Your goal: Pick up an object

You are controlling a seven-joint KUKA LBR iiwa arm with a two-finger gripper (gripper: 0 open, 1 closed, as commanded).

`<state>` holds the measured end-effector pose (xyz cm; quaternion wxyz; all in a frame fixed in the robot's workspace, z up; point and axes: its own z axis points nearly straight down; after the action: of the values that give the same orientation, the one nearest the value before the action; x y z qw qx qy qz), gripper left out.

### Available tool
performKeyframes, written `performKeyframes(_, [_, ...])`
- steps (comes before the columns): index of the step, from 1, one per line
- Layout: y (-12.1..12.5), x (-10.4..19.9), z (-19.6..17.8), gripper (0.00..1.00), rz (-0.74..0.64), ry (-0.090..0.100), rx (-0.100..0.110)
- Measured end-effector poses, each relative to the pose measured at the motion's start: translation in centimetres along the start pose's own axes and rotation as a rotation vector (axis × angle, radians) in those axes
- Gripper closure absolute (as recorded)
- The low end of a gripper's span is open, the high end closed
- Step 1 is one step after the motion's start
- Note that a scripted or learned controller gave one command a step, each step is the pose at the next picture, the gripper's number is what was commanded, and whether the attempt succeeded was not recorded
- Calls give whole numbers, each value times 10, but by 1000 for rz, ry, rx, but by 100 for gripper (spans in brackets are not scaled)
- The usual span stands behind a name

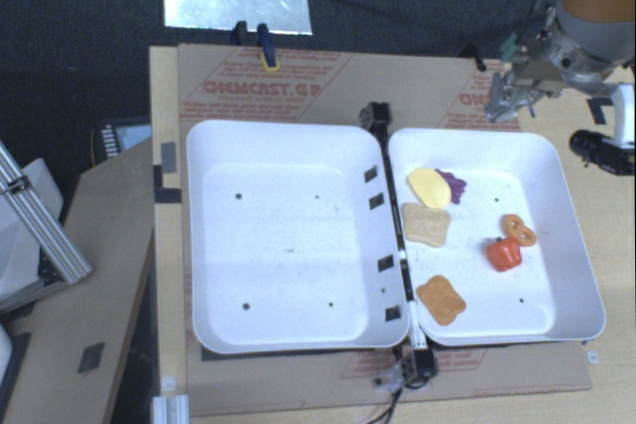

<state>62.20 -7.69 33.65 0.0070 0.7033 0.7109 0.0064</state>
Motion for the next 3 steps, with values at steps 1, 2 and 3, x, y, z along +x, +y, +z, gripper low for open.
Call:
performKeyframes(1, [40, 78, -14, 100, -2, 4, 11])
performKeyframes(2, [-48, 115, -107, 100, 1, 5, 8])
performKeyframes(3, [-104, 32, -113, 100, 18, -1, 15])
